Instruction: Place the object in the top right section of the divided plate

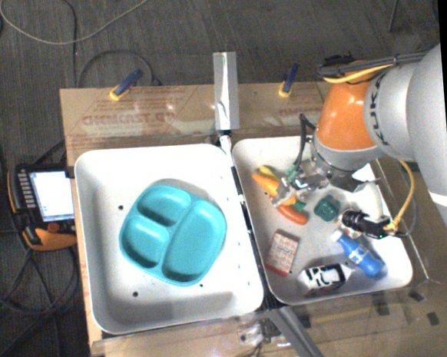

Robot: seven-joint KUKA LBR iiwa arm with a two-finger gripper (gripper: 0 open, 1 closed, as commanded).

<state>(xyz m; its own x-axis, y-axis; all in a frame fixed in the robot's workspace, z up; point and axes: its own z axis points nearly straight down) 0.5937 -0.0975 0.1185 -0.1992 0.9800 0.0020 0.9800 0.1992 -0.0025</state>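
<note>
The teal divided plate [174,232] lies in the left bin [102,299], tilted, with two small sections on its left and one large section on its right. In the right bin [400,271] my gripper [295,182] hangs low over a cluster of toy food: a yellow-orange piece [266,180] to its left and an orange carrot-like piece [292,212] just below it. The gripper's body hides its tips, and I see nothing lifted.
Further into the right bin lie a dark green block [326,208], a blue bottle [362,257], a brown waffle-like tile [283,250] and a black-and-white object [323,275]. A ridge [241,211] divides the two bins. An orange handheld device [40,204] sits left of the bench.
</note>
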